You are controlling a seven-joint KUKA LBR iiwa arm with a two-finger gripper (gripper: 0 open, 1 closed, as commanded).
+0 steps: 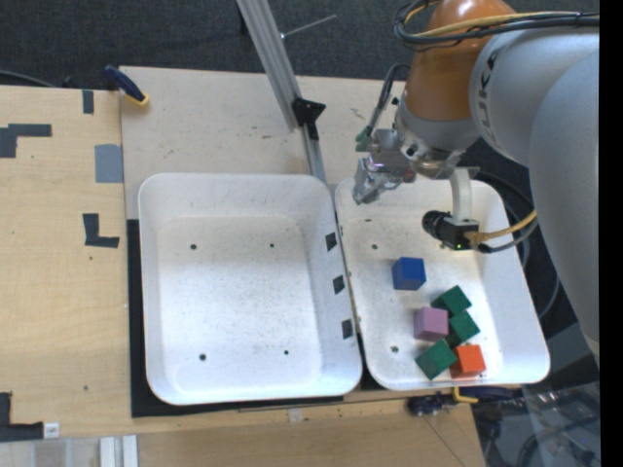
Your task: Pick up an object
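In the right bin (506,290) lie a blue cube (409,272), a purple cube (430,322), three green blocks (454,302) (464,327) (436,359) and an orange block (470,359). My gripper (370,185) hangs over the bin's far left corner, above and left of the blue cube, well apart from all the blocks. Nothing shows between its fingers. Whether they are open or shut is unclear from this angle.
The left bin (156,261) sits beside the right one. A slanted metal rail (277,66) runs from the top down to the gap between the bins. A black cable plug (443,227) hangs over the right bin's far side.
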